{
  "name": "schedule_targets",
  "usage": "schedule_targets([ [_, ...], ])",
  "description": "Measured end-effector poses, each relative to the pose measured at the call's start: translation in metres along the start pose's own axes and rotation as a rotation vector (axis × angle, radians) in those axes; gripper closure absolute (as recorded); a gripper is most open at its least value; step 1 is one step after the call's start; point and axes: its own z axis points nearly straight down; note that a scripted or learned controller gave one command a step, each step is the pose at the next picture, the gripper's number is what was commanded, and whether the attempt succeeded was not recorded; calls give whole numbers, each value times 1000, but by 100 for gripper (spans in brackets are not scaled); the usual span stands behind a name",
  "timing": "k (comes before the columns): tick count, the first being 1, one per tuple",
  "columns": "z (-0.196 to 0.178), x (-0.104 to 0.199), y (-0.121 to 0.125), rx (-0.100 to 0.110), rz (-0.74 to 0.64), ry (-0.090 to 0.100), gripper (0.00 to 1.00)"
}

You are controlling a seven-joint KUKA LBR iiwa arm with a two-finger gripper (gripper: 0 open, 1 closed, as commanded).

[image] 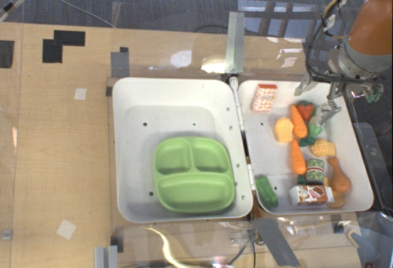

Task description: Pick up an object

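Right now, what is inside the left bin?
The left bin holds one thing: a green divided plate lying flat toward its front. The plate's three compartments look bare. Whatever lies beneath the plate is covered.

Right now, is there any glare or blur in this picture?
Camera view: bright glare patches on the bench behind the left bin, more reflections along the bottom edge; the green divided plate is sharp; the gripper looks slightly soft.
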Motion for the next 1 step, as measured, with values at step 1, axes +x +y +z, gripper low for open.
schedule_targets([
  [1, 100, 17, 18, 6, -23, -11, 0],
])
